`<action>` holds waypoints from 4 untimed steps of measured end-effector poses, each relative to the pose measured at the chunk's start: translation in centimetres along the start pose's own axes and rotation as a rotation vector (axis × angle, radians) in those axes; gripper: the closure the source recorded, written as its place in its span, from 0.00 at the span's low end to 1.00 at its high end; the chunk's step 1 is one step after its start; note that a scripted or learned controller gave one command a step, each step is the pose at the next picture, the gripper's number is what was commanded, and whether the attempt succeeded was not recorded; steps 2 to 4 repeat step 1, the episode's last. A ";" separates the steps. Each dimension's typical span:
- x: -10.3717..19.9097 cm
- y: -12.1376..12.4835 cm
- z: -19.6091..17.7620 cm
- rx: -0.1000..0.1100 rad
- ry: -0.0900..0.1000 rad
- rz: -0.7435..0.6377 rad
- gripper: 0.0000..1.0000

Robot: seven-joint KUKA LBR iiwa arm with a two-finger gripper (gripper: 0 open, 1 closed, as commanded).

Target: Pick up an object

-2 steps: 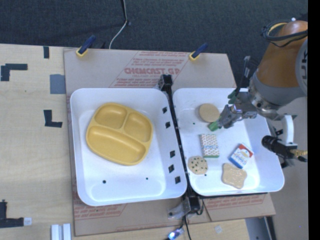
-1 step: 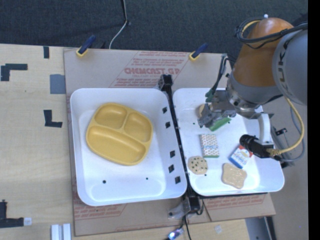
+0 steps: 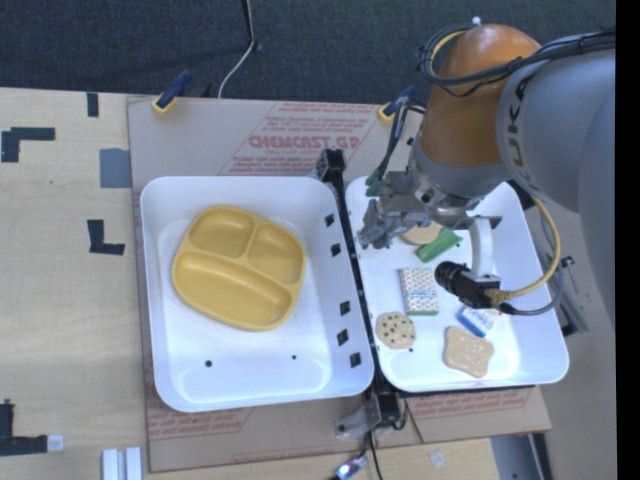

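The object I'm after is not picked yet, and the candidates all sit in the right bin. Going left to right: the left bin (image 3: 165, 368) holds a yellow divided plate (image 3: 238, 265), lying flat and well apart from me. Across the divider, in the right bin (image 3: 535, 363), a round cookie (image 3: 396, 330) lies near the front, a small patterned packet (image 3: 419, 290) just behind it, and a tan cracker-like piece (image 3: 468, 352) to the right with a little blue-and-white wrapper (image 3: 477, 319) beside it. A green piece (image 3: 438, 245) and a pale disc (image 3: 422, 236) lie further back, under my wrist. My gripper (image 3: 383, 220) hangs over the rear left part of this bin; how wide it stands I cannot tell. I judge this the approach step. Next I need to settle on one item, line up above it, and descend.
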State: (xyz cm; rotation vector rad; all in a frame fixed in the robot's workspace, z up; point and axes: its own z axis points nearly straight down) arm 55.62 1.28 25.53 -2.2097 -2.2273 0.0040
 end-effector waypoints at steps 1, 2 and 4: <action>5.3 1.3 0.3 0.000 -0.001 0.001 1.00; 5.3 1.3 0.3 0.000 -0.001 0.001 1.00; 5.3 1.3 0.3 0.000 -0.001 0.001 1.00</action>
